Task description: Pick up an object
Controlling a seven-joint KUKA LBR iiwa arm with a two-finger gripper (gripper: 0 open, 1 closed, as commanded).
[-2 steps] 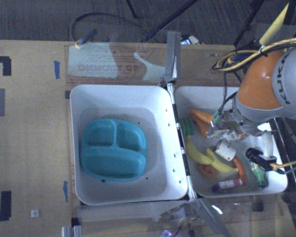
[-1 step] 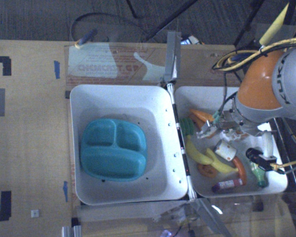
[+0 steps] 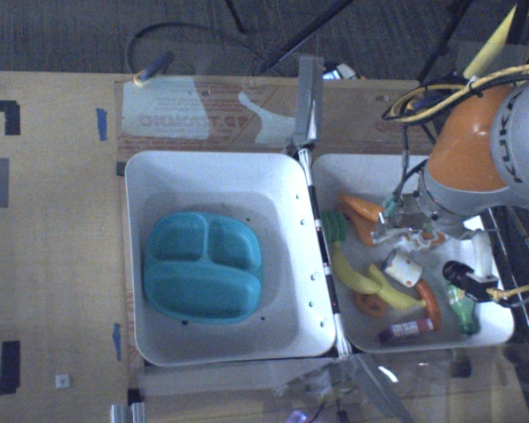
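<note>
Currently my gripper hovers low over the right bin, among toy food beside a carrot, presumably lining up a grab; whether it grips anything, I cannot tell.

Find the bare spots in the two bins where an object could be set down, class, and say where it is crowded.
Free: the left bin's floor behind the teal tray and the strip between the tray and the bin's right wall. Crowded: the right bin, where the bananas, carrot and marker cluster under the gripper.
</note>
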